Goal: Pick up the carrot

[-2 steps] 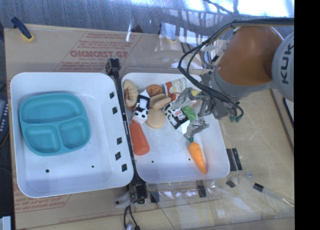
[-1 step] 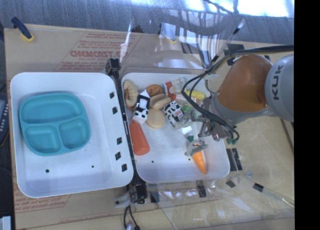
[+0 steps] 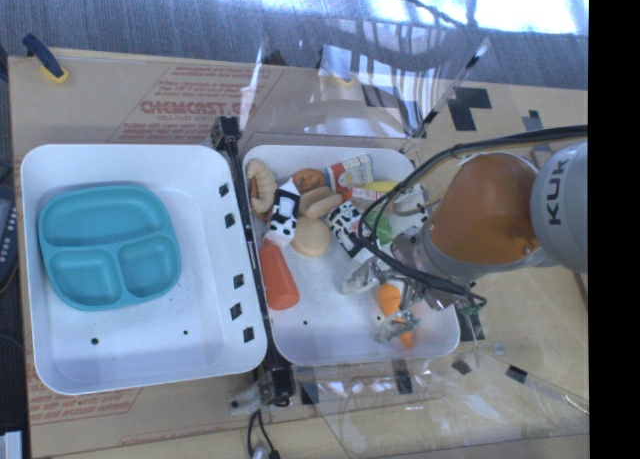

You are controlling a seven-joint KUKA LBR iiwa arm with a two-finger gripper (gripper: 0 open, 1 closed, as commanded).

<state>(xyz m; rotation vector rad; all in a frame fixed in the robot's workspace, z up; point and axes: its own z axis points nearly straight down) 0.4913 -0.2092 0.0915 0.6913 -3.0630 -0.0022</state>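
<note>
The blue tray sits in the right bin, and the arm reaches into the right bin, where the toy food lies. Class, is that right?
Not quite. The camera view shows the blue tray in the left bin, not the right one. The rest holds: the arm reaches into the right bin, where the toy food lies.

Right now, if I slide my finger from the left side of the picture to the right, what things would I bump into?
Blue divided plate → orange-red bottle → little black-and-white cow → orange carrot → the robot's orange band. The toys piled at the far end of the right bin overlap too much to order.
</note>
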